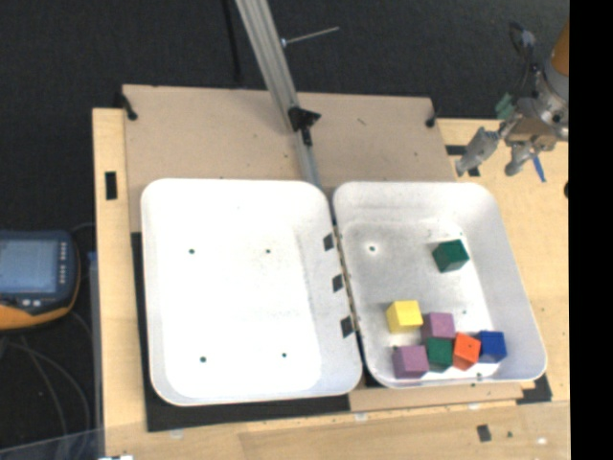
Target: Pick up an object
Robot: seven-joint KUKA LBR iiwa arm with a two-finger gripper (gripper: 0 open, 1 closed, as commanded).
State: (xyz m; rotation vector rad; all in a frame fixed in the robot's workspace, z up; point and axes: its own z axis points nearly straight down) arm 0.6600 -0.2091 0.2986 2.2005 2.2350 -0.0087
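Observation:
Several small cubes lie in the right bin [381, 209]. A dark green cube [449, 255] sits alone toward the far right. A yellow cube [404, 315] lies near the middle front. At the front edge cluster two purple cubes [440, 326] [410, 359], a green cube [439, 352], an orange cube [465, 350] and a blue cube [491, 344]. My gripper [493, 159] hangs above the bench beyond the right bin's far right corner, outside the bin. It is open, with nothing between its fingers.
The left bin [239, 286] lies beside the right one, with black clips [337, 283] along the shared edge. A slanted aluminium pole [273, 65] rises from the back of the bench. A handheld screen device [34, 276] sits off the bench at left.

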